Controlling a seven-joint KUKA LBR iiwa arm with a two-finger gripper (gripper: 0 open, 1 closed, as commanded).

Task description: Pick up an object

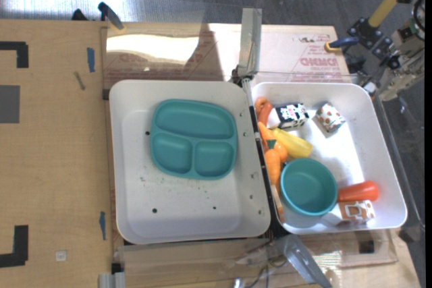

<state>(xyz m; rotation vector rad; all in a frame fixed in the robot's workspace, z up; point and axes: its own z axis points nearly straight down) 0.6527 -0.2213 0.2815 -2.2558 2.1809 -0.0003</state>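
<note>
The right bin (378,145) holds several small things. A teal bowl (308,187) stands near its front, with orange carrots (271,157) along the left wall and a yellow piece (292,143) beside them. Toward the back lie a black-and-white carton (291,114) and a white cube with red dots (330,117). A red-orange piece (358,191) and a small white-and-orange box (356,212) sit at the front right. My gripper (397,75) hangs at the far right, beyond the bin's back right corner, above no object.
The left bin (128,199) carries a teal divided plate (193,139). A metal post (250,44) rises behind the seam between the bins. Cardboard sheets lie at the left and behind. Yellow cable and black fittings crowd the upper right corner.
</note>
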